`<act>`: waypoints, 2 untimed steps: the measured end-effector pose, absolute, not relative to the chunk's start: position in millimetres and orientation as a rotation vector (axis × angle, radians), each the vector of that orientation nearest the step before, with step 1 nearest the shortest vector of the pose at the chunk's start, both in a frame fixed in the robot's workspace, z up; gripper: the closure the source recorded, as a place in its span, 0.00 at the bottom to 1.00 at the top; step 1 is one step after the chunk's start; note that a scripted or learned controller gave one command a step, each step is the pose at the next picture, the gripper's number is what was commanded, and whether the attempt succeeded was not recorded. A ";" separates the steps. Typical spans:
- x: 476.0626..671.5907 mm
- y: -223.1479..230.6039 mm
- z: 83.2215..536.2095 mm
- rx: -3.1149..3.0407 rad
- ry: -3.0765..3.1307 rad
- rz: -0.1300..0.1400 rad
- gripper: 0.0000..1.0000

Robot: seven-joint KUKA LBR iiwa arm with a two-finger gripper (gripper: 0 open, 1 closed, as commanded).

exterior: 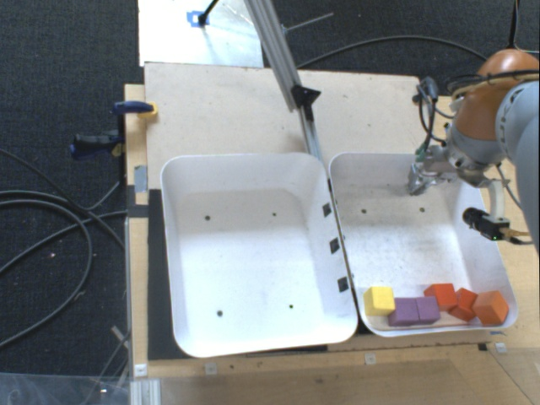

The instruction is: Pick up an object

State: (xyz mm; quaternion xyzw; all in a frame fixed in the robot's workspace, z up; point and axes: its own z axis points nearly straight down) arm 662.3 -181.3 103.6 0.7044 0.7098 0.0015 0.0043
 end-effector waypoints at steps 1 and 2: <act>663.5 -181.1 115.2 2.199 2.226 0.007 1.00; 664.9 -181.0 127.0 2.192 2.227 0.009 1.00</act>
